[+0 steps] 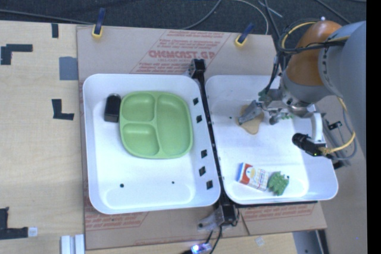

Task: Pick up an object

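My gripper (253, 117) hangs over the upper middle of the right bin (309, 184). A small tan object (254, 125) lies right under its grey fingertips. Whether the fingers touch or hold it is hidden by the angle. Near the front of the same bin lie a small red-and-white box (252, 176) and, touching its right end, a green leafy toy (278, 182). In the left bin (101, 181) rests a green divided plate (156, 124) with a small black block (112, 108) at its left edge.
A black divider (205, 128) runs between the two bins. The arm's orange band (306, 65) and grey body rise over the right bin's far right corner. Cables trail across the dark floor behind the bench.
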You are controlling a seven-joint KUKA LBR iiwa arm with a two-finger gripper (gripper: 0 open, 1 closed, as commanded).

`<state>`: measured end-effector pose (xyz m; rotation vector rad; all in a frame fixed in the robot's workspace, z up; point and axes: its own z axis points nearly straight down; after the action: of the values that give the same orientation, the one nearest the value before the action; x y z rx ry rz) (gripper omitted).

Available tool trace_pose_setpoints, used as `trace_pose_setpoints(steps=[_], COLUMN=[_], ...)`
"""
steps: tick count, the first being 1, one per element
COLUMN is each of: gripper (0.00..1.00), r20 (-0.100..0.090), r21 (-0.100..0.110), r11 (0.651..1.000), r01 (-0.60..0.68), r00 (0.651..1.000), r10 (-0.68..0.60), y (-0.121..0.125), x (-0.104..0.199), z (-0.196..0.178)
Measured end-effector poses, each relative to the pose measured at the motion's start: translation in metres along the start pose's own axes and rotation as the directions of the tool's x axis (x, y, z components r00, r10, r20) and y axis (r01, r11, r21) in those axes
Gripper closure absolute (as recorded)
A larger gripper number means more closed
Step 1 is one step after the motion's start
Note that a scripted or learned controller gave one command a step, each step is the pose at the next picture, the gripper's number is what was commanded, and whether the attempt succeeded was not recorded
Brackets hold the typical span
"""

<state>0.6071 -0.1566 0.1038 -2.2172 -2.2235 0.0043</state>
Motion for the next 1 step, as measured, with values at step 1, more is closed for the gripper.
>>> trace_pose_setpoints(steps=[1], gripper=[1.00], r20=[0.000], r21=[0.000], r11=[1.000], r01=[0.001], r00=[1.000], r10=[-0.001], y=[0.0001], x=[0.0005], z=[-0.0112])
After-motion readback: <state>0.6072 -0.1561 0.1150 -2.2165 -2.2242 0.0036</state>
